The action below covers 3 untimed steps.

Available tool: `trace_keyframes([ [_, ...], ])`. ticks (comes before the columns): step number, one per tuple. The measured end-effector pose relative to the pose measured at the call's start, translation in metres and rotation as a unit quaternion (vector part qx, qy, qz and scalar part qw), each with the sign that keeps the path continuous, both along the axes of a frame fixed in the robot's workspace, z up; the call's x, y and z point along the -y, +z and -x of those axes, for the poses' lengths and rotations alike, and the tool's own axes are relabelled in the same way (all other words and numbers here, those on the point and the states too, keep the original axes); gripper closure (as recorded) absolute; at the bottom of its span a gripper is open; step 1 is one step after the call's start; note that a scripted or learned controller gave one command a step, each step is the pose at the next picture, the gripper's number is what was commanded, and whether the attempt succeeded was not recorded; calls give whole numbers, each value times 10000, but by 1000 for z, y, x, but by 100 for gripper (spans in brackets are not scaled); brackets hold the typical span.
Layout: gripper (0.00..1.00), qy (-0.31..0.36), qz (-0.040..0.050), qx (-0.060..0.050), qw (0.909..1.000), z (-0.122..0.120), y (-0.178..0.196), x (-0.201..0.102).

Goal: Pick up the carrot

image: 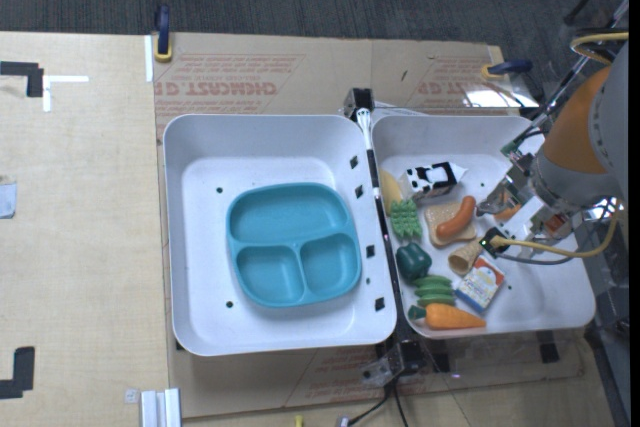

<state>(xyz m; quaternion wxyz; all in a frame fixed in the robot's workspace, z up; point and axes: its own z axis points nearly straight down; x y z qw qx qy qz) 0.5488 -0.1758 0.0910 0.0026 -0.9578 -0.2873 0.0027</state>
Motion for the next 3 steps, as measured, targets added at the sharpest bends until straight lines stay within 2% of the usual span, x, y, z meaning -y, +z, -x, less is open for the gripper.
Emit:
trace_keyframes([
  [1, 100, -2, -4, -11, 10000, 0, 9, 1],
  [2, 0, -5, -6, -12, 10000, 0, 9, 1],
  [3, 100, 6, -11, -27, 10000, 0, 17, 1],
])
